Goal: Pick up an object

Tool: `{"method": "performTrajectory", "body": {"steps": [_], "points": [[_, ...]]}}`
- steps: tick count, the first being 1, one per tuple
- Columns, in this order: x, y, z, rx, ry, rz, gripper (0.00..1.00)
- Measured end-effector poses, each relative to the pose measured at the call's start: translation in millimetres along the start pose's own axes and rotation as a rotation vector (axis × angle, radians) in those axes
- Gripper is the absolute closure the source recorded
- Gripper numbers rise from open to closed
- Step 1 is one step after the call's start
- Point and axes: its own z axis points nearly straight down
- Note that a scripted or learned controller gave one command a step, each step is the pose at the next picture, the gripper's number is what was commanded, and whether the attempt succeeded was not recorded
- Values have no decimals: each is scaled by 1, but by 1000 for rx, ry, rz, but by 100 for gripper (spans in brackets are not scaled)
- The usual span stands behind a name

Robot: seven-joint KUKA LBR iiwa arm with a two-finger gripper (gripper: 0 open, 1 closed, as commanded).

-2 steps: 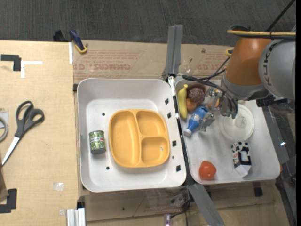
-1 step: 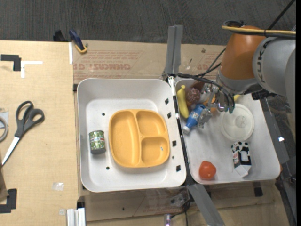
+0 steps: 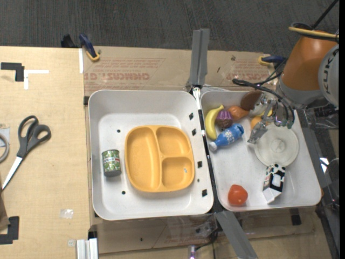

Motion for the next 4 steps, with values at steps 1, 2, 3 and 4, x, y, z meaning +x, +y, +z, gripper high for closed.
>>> {"method": "performTrajectory", "body": {"steps": [1, 2, 3, 4], "points": [[8, 44, 1, 5, 10, 171, 0], [14, 64, 1, 13, 10, 363, 0], [23, -4, 0, 1, -1, 314, 0], [20, 51, 1, 1, 0, 647, 0]]}}
